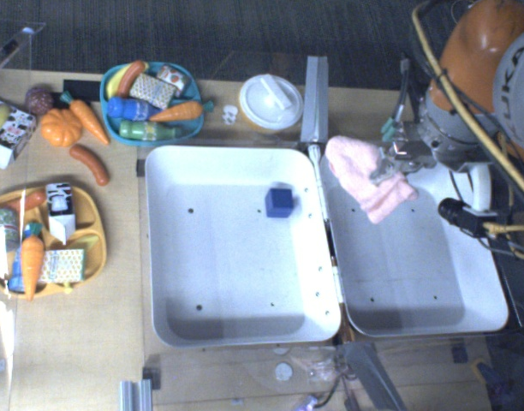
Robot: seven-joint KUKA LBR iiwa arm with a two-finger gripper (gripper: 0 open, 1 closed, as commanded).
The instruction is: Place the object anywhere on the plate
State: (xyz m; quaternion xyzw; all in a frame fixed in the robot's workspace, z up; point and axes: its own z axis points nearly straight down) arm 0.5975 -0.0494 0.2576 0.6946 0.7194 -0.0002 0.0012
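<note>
My own wrist and cabling cover the far right corner of the right bin (433, 315), so I cannot see what lies under them there. My gripper (390, 165) sits low against the pink cloth (365, 178), and its tips are lost in the folds; whether any cloth is pinched between them I cannot tell. My arm (489, 50) is cut off by the right edge and the top. At the left edge, the yellow tray (95, 229) and a small box (5, 131) are cropped. The toy food in the blue bowl (151, 101) overlaps too tightly to sort out piece by piece.
</note>
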